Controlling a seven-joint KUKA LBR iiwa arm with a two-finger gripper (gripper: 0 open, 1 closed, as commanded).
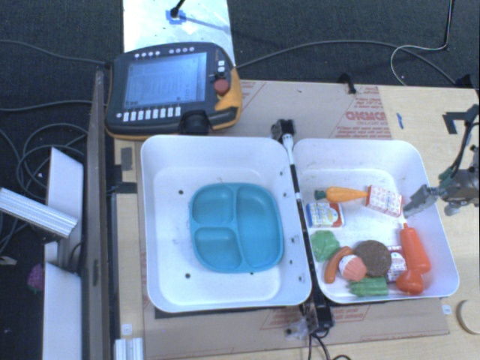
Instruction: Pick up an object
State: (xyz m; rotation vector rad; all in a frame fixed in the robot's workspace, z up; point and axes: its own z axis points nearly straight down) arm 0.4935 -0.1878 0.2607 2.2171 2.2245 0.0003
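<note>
- Cardboard, brown with red print, covers the table (360,115) under two shallow white bins set side by side and touching along their inner edges.
- Dark carpet lies beyond the table, with thin cables trailing across it, and a pale sheet (177,13) sits on the floor at the far side.
- A teach pendant (174,87), grey with an orange edge and a lit screen, rests at the table's far left corner, just behind the left bin (169,171).
- That bin holds a blue divided plate (236,227) lying flat near its middle.
- The right bin (360,160) holds a heap of toy food: an orange carrot (343,195) beside a red-and-white packet (384,199), a small carton (324,214), a green leafy piece (325,244), a sausage (335,264), a brown round patty (373,258), a green pepper shape (369,287) and a red-orange bottle (414,255) along the right wall.
- The pincer (420,199) hangs over the right bin's right rim, just above the bottle; it is too blurred for me to tell how it stands, and I see nothing in it.
</note>
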